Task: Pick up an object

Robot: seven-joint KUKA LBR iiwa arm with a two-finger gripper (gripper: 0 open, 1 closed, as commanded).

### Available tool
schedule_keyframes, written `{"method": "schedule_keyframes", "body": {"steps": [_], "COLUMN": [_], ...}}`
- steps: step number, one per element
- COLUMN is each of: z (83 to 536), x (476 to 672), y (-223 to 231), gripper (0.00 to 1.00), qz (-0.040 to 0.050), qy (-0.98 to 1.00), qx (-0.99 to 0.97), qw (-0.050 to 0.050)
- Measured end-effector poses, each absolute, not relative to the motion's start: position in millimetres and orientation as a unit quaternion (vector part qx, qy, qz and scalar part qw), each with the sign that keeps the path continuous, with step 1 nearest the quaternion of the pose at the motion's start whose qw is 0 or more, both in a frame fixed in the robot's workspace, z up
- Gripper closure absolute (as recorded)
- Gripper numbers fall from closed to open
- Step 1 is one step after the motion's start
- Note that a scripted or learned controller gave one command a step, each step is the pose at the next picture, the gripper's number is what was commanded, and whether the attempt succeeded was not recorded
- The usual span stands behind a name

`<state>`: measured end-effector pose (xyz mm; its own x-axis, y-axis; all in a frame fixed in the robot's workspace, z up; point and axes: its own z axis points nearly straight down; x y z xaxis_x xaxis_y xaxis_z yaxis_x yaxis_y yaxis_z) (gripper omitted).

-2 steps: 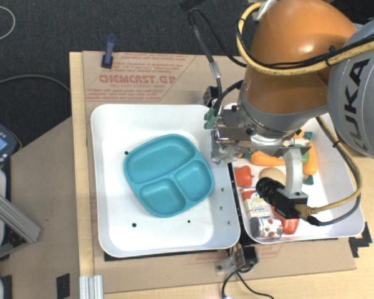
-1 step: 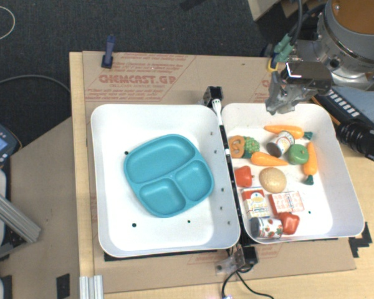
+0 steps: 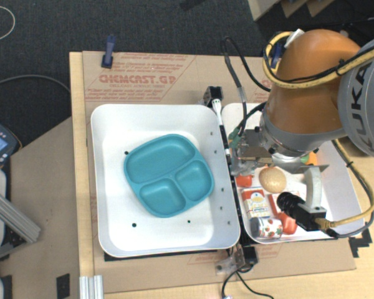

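Orange and grey, the arm (image 3: 311,86) hangs low over the right bin (image 3: 346,185) and covers most of it. The gripper sits somewhere under the wrist, so I cannot tell how it is set or whether it has anything in its hold.

Several small objects lie in the right bin, and any of them could be the object to pick. A beige round object (image 3: 273,180) lies just below the wrist. Near it lie a white and red packet (image 3: 255,201), a red and white can (image 3: 268,228) at the front edge, a black handle-shaped thing (image 3: 299,209) and a pale upright piece (image 3: 313,189). A bit of orange (image 3: 310,159) shows beside the arm's body. All of them seem to rest on the bin floor; none looks lifted.

The left bin (image 3: 106,167) holds a teal divided plate (image 3: 168,174), lying flat and well apart from the arm.

My judgement: the task is at its early part. The arm is positioned above the pile, perhaps for a descent or a grasp, but no object is visibly taken. The lifting is not yet done, and success cannot be judged.
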<state>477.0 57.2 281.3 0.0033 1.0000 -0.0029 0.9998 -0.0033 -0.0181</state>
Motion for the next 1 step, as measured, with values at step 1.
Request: {"method": "schedule_keyframes", "body": {"steps": [1], "z": [439.8], "x": [480.9], "y": [48.8], "gripper": [1.00], "qz": [-0.0077], "qy": [-0.707], "qx": [-0.707], "qw": [-0.006]}}
